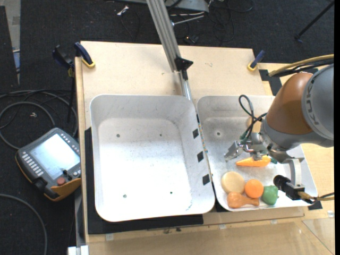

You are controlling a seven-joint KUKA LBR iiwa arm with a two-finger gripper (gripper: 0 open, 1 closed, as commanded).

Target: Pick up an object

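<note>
My gripper [237, 150] hangs low over the middle of the right bin [218, 110], reaching in from the right under the grey and orange arm [297, 110]. An orange carrot-shaped piece [254, 163] lies just right of and below the gripper, close to the wrist; whether they touch is unclear. Along the bin's front wall sit a cream round piece [232, 182], an orange ball [254, 188], a green piece [270, 195] and an orange-brown piece [237, 200].
The left bin [106, 116] stands beside the right one, sharing a raised rim [201, 147]. A slanted metal pole [164, 31] rises behind the bins. A teach pendant [50, 163] lies on the floor at left.
</note>
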